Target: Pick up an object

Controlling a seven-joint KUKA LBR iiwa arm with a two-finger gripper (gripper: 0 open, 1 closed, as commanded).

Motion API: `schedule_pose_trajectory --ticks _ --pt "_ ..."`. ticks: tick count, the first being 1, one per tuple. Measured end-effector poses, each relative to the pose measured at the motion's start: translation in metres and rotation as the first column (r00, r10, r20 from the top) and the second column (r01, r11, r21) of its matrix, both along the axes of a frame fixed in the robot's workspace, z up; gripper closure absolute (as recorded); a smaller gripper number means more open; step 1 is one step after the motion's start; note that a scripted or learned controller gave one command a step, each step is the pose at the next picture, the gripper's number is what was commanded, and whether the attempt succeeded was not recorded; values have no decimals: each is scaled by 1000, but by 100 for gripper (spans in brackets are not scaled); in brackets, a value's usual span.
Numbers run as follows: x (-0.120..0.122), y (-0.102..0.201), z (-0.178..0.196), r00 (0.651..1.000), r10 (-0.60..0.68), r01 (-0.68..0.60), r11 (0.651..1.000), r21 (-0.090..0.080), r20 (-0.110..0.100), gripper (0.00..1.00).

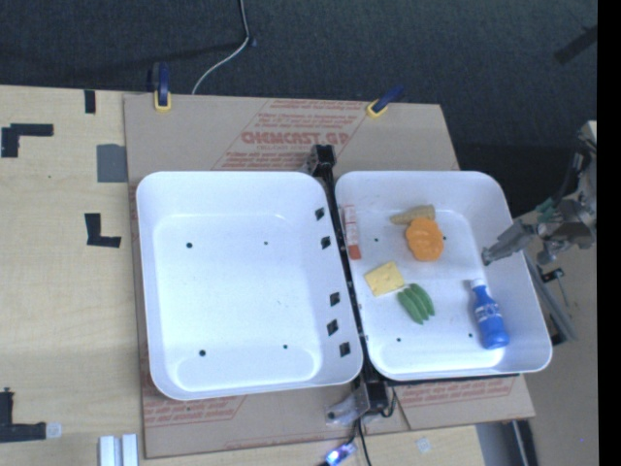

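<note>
The right bin (pixel 485 194) holds several small things. An orange lump (pixel 425 239) lies near its middle, with a tan piece (pixel 412 216) just behind it. A yellow block (pixel 384 280) and a green pod-like toy (pixel 417 303) sit nearer the front. A blue bottle (pixel 489 318) lies by the right wall. A thin red and white item (pixel 351 236) rests against the left wall. My gripper (pixel 497 248) hangs over the bin's right rim, above and right of the orange lump, and nothing shows in it.
The left bin (pixel 155 260) stands beside the right one on a cardboard sheet (pixel 291 134). Black clips (pixel 336 299) join the bins along their shared wall. A cable (pixel 228 56) runs across the dark floor behind.
</note>
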State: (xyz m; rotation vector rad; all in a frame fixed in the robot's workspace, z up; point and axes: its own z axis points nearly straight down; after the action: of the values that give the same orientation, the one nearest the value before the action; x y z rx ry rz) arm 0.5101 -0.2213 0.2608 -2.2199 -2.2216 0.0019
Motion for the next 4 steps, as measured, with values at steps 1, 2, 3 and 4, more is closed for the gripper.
schedule_pose_trajectory --ticks 1,2,3,4 --pt "23 92 -119 1000 9 -9 1000 7 -11 0" --pt "32 129 -179 1000 2 -2 1000 -3 1 0" --pt "71 81 -58 1000 -1 1 1000 -6 15 0" --pt "109 82 -181 1000 2 -2 1000 -3 3 0"
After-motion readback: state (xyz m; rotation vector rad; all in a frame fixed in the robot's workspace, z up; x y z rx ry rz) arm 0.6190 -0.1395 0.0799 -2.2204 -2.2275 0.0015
